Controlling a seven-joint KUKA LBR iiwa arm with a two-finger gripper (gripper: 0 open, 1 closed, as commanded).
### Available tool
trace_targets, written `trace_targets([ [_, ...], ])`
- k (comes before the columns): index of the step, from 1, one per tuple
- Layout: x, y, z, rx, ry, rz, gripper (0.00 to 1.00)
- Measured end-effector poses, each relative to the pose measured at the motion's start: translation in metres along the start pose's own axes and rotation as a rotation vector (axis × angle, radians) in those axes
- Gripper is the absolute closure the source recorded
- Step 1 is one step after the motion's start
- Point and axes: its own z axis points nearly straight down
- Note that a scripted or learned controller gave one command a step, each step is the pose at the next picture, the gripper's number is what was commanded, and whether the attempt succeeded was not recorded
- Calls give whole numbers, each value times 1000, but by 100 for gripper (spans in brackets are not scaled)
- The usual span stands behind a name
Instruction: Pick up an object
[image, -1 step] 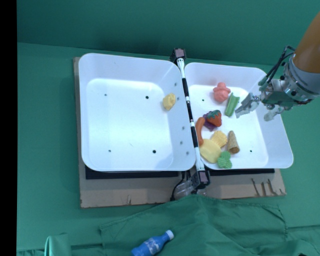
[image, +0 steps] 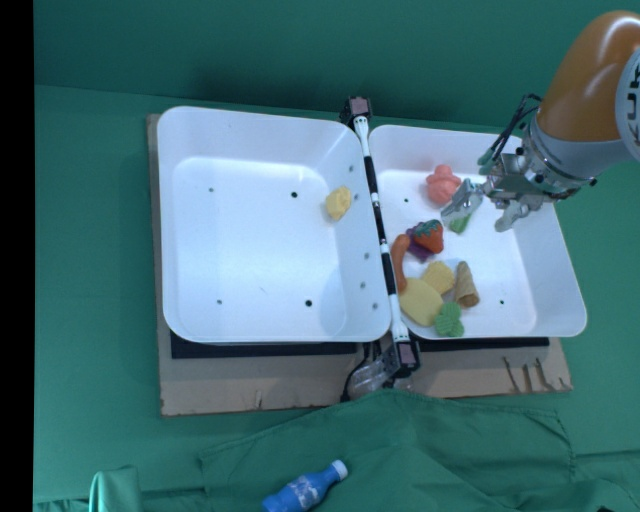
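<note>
Left of the central divider (image: 375, 215), a yellow toy (image: 339, 203) lies in the left bin (image: 200, 140), while right of the divider the toy pile (image: 435, 275) sits in the right bin (image: 560, 290), and the gripper (image: 487, 206) hovers spread, grasping nothing, beside a pink toy (image: 441, 184).

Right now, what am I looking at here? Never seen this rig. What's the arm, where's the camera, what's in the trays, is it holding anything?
One fixed camera looks down at a slant on a green bench. Two shallow white bins sit side by side on cardboard. The grey and orange thing at the right is a robot arm; its tool hangs over the right bin, fingers spread. A small green piece lies right by one finger, but I cannot tell that it is gripped. The right bin holds toy food: a pink piece, a strawberry, a cone, yellow pieces. The left bin holds one yellow toy. A blue bottle lies on the cloth in front.
</note>
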Motion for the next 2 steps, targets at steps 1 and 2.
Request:
trace_targets([
  [1,-7,19,97,-2,0,1,0],
  [2,-7,20,80,-12,-1,3,100],
])
